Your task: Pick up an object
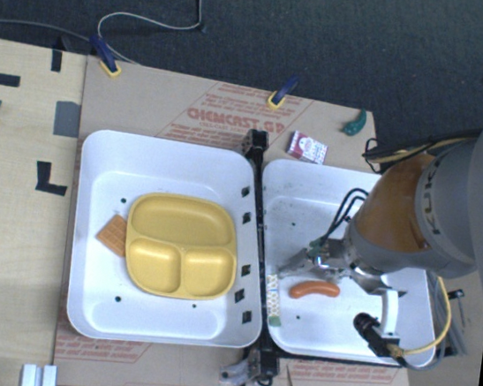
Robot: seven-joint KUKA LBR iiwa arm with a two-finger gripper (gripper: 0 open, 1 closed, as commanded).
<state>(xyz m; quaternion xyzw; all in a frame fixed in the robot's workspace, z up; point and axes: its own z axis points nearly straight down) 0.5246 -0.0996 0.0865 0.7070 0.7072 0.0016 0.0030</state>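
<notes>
Camera view: the gripper (310,262) hangs low in the right bin (312,198), just at 11 o'clock of the orange sausage (314,289), seemingly lining up a grab; its state I cannot tell. The cardboard sheet (226,114) at 12 o'clock reads "CHEMCAST GP".

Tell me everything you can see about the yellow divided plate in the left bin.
The yellow plastic-looking divided plate lies flat and right side up near the middle of the left white bin. It is a rounded rectangle with three compartments: one wide section along the far side and two smaller ones along the near side. Its surface looks smooth and slightly glossy. A flat tan, cracker-like square sticks out from under its left edge. The plate stands apart from the bin's walls.
</notes>
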